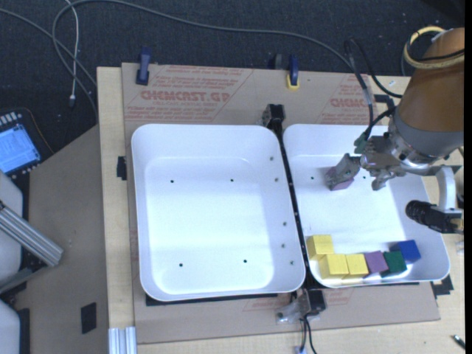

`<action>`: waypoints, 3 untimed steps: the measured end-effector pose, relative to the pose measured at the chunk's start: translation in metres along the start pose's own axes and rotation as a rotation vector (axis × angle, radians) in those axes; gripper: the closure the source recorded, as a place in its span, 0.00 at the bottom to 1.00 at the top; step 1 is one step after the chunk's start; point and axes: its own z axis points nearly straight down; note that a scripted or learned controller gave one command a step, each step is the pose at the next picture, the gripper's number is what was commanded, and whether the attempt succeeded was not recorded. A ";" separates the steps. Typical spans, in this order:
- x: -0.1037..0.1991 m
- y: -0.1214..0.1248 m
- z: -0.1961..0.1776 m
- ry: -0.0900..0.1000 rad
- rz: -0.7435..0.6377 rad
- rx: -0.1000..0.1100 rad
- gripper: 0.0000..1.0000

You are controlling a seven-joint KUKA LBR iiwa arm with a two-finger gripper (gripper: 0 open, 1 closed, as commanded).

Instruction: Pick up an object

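Coloured blocks point(361, 260) along right bin point(324, 146) edge

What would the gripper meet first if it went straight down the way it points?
Probably bare floor of the right bin: the gripper hangs above it, well clear of the blocks along the near wall, though depth is unclear.

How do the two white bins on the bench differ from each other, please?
The right bin holds a row of coloured blocks along its near edge; the left bin shows only bare white floor. The gripper hangs over the right bin, not the left. Both are shallow, white and round-cornered.
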 end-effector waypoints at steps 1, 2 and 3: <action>0.000 0.001 -0.002 0.000 0.000 -0.005 0.00; 0.004 -0.003 0.059 0.000 0.000 0.001 0.00; 0.000 -0.011 0.106 0.000 0.000 0.000 0.00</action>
